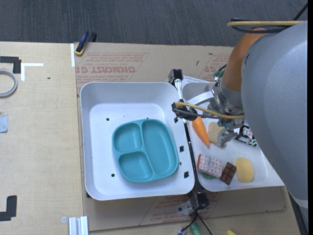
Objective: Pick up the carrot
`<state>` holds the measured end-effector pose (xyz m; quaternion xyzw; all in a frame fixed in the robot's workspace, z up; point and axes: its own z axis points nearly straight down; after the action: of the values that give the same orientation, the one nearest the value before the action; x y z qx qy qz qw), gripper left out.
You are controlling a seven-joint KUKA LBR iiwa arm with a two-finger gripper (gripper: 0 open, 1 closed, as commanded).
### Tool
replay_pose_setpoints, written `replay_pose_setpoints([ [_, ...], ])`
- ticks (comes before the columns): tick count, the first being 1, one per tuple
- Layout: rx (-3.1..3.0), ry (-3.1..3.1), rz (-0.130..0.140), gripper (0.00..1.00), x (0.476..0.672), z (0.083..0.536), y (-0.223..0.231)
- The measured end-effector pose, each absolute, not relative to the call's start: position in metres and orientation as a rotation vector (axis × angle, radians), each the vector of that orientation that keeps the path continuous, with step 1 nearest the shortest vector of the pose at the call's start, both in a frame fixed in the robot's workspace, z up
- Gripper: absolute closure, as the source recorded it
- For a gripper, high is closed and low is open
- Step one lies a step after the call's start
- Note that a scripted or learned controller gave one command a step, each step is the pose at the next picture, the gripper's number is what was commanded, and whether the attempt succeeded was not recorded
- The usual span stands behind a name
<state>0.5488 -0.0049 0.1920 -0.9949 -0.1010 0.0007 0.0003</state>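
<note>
approach step, carrot not gripped yet

carrot (201, 131) lies flat in the right bin (266, 173), hard against its left wall, tip pointing toward the near edge. the gripper (224, 137) sits low just to the right of it, over a pale beige item (214, 130) that touches the carrot's side. nothing orange shows between the fingers, so i judge this as the descend/align phase, grasp not made. finger opening: cannot tell, the wrist and cable loom block the view of the tips.

next move, as i read it: shift the tool toward the bin's left wall so it centres on the carrot's thick half, turn the fingers to straddle it across its width, then drop and close. tight spot: wall on one side, beige item on the other, so little room for a finger each side.

count:
- bins: 2, left bin (93, 146) and right
- teal divided plate (145, 150): 1, three compartments, in the left bin
- carrot: 1
- beige item: 1, partly hidden, type unclear
- red-and-white patterned packet (210, 164): 1
- brown chocolate-like block (227, 173): 1, touching the packet
- yellow lemon-like item (245, 170): 1
- black-and-white item (247, 135): 1, mostly hidden under the arm
</note>
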Motion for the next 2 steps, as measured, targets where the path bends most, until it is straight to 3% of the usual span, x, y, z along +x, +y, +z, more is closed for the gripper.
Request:
replay_pose_setpoints([
  [2,-3.125,-0.318,0.002,0.00,0.5488,0.1920,-0.0050],
])
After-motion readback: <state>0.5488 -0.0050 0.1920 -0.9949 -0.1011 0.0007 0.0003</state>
